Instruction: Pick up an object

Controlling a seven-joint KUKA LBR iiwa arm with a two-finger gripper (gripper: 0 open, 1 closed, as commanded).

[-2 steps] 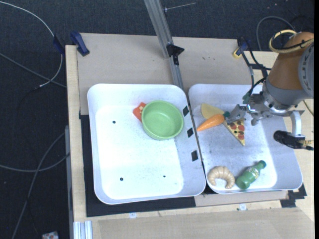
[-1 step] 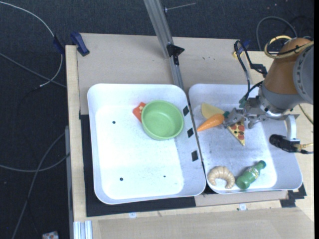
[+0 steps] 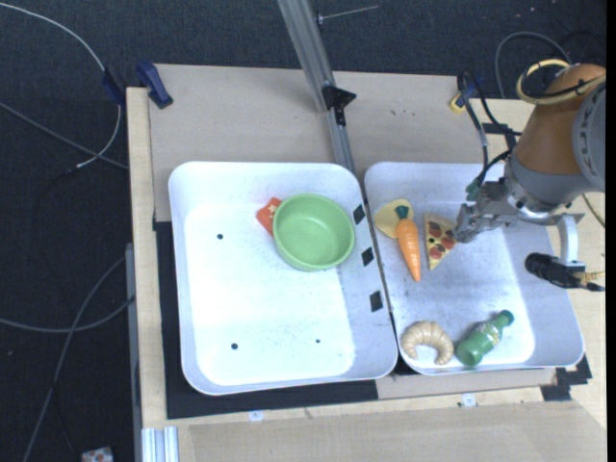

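Two white bins (image 3: 192, 287) sit side by side — tan bench (image 3: 241, 114), dark carpet (image 3: 58, 210).

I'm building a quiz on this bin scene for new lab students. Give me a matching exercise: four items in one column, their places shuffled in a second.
Items:
1. green bowl
2. carrot
3. croissant
4. green bottle

Places:
A. right bin, near front edge, left of the bottle
B. left bin, near its back right
C. right bin, front right part
D. right bin, just left of the pizza slice

Pairs: 1-B, 2-D, 3-A, 4-C
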